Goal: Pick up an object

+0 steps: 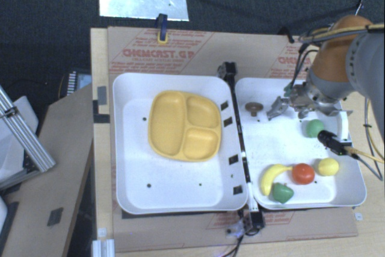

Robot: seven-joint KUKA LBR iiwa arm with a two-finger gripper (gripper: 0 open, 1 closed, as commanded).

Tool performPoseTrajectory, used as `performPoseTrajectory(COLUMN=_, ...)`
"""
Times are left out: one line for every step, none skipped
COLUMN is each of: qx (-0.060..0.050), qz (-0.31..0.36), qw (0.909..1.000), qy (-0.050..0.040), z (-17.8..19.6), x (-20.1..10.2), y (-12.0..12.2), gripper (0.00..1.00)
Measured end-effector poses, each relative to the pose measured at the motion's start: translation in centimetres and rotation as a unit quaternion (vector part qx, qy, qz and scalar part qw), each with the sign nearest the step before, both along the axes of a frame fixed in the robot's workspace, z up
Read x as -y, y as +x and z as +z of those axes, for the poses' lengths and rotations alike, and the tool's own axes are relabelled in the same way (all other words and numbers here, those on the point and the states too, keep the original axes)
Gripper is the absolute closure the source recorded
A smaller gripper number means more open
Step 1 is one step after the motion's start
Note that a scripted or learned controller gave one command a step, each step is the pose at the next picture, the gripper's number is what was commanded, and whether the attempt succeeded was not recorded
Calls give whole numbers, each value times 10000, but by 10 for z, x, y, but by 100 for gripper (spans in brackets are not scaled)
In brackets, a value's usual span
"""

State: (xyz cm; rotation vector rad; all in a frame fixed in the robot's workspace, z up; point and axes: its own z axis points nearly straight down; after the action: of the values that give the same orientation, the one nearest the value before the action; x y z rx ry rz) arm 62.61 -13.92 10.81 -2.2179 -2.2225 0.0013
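Over the right bin (352, 192), the gripper (278, 110) hangs with a grip too blurred to judge, partly hiding 1 green ball (313, 127).

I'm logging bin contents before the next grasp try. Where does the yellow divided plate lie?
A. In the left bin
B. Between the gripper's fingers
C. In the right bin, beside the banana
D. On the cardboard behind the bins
A: the yellow divided plate lies flat in the left bin, while the banana and the other small things lie in the right bin.
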Motion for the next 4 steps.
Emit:
performPoseTrajectory(qx=33, qz=-4, qw=10000, qy=-10, z=14, x=1, y=2, gripper=100)
performPoseTrajectory(qx=39, qz=6, qw=10000, qy=-9, z=75, x=-2, y=-4, gripper=100)
performPoseTrajectory(qx=48, qz=13, qw=10000, qy=-14, z=125, x=3, y=6, gripper=100)
performPoseTrajectory(qx=41, qz=18, qw=10000, qy=-11, z=164, x=3, y=8, gripper=100)
